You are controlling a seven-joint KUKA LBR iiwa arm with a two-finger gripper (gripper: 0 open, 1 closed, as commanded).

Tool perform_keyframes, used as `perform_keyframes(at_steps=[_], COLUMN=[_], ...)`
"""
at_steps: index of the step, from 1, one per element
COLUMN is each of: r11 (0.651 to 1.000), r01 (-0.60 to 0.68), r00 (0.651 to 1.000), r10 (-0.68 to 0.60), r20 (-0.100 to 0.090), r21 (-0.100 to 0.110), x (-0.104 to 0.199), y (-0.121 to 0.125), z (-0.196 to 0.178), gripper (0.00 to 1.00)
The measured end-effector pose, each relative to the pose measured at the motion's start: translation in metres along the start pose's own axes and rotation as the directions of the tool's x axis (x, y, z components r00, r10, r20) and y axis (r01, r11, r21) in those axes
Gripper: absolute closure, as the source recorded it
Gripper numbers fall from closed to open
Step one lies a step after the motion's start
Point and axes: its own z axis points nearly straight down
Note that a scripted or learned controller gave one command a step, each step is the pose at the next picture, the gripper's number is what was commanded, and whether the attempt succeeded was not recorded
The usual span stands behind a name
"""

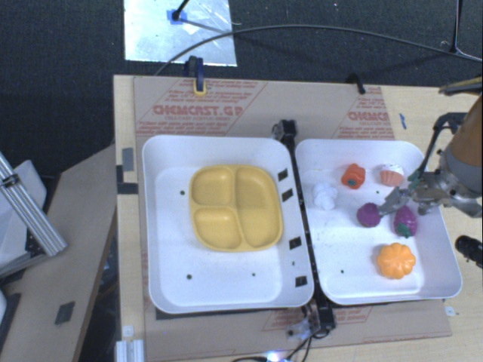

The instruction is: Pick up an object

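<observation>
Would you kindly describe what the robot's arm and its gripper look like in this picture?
The arm comes in at the right edge as a rounded grey body, with a tan-orange patch at its upper edge. From it a gripper of dull grey metal sticks out, angular and bracket-like, with slim parts. A thin dark cable loops along the arm's left side. No markings are legible.

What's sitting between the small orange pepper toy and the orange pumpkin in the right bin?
In the camera view, a purple toy lies roughly between the orange pepper toy and the orange pumpkin, a little left of the direct line.
</observation>
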Motion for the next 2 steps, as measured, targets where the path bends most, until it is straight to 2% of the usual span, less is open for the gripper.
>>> perform_keyframes(at_steps=[1, 2], r11=[1.0, 1.0], r01=[0.004, 0.001], r00=[1.0, 1.0], r10=[-0.004, -0.001], r20=[0.003, 0.001], r21=[-0.013, -0.009], x=[0.001, 0.005], y=[0.003, 0.003], z=[-0.007, 0.055], gripper=[0.0, 0.0])
